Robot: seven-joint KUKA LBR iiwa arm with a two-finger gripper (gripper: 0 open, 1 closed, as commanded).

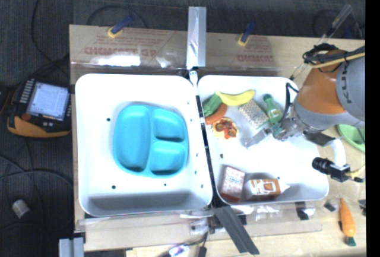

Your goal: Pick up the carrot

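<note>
One carrot (217, 113) lies well left of the gripper (279, 130), beside a green pepper (210, 104) (orange end partly tucked under). Gripper state: cannot tell. Approach step; next move needs leftward travel, then descent.

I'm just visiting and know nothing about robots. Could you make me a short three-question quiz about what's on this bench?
1. True or false: the blue divided plate lies in the left bin.
2. Which lies nearest the banana? A) the brown packet B) the green pepper C) the handheld screen device
3. Fill in: the gripper is over the ____ bin, close to the green bottle.

Key
1. True.
2. B. The pepper sits just left of the banana, at the far end of the right bin.
3. Right.
</note>
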